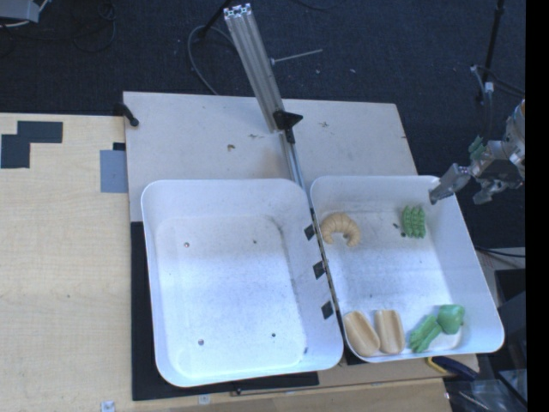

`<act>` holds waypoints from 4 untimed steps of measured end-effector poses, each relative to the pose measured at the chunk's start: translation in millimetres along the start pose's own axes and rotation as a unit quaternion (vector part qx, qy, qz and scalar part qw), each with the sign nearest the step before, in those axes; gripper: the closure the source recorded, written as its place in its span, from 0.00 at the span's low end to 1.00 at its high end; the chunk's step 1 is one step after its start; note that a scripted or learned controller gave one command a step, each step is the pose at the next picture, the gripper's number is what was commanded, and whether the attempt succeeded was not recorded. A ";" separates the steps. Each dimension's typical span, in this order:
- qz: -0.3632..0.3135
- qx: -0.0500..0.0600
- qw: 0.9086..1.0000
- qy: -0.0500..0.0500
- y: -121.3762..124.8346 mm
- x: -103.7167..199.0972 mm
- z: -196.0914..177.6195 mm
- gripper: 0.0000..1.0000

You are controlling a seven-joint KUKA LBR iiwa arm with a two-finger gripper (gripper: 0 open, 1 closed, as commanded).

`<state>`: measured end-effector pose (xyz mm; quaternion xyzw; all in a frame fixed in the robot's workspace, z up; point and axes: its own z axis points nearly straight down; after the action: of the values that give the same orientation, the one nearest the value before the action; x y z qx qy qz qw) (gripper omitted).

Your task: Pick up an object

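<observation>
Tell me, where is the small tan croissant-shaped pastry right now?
The small tan croissant-shaped pastry lies in the right white bin, near its upper-left corner beside the divider between the bins, with the small green ridged object to its right.

A pale worktop board (343, 136) lies over a light wood bench (60, 264) marked with dark grey patches (111, 170). Behind, dark carpeted floor (386, 33) carries loose black cables (202, 58). A slanted aluminium rail (257, 63) crosses the board.
</observation>
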<state>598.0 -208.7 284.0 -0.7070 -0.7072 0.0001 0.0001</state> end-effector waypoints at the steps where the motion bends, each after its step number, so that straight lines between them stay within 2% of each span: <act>1: 0.000 0.004 1.000 0.001 6.0 15.0 155.5 0.00; 2: -0.001 0.001 1.000 0.000 -56.0 79.0 193.3 0.00; 3: 0.001 -0.001 1.000 0.000 -55.1 76.3 181.7 1.00; 4: -0.002 -0.003 1.000 0.001 9.6 144.5 90.0 1.00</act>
<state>607.5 -64.1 194.0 -0.7054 -0.7088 -0.0023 -0.0015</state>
